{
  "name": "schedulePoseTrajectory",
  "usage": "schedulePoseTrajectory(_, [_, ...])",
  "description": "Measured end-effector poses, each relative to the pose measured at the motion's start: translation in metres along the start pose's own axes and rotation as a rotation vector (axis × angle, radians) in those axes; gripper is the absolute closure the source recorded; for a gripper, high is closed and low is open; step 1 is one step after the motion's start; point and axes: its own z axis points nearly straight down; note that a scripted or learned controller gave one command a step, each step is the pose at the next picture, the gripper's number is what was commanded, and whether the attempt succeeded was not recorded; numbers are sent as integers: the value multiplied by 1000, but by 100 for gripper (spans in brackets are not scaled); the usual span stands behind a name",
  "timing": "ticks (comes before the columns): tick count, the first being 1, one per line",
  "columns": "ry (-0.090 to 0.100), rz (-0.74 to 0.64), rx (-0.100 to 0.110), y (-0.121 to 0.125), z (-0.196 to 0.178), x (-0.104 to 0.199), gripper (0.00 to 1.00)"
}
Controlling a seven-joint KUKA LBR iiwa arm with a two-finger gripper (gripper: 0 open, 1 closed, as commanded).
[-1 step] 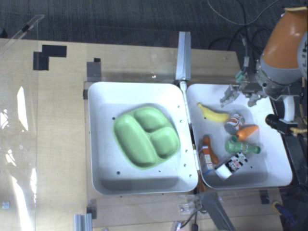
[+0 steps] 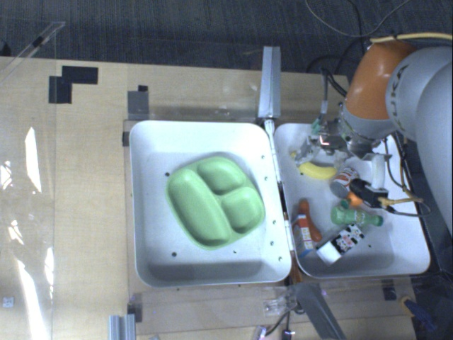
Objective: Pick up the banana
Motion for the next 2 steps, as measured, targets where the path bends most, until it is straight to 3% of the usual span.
schedulePoseTrajectory(1, [-2, 12, -10, -1, 44, -12, 0])
schedulePoseTrajectory(2, [1, 13, -13, 1, 33, -10, 100])
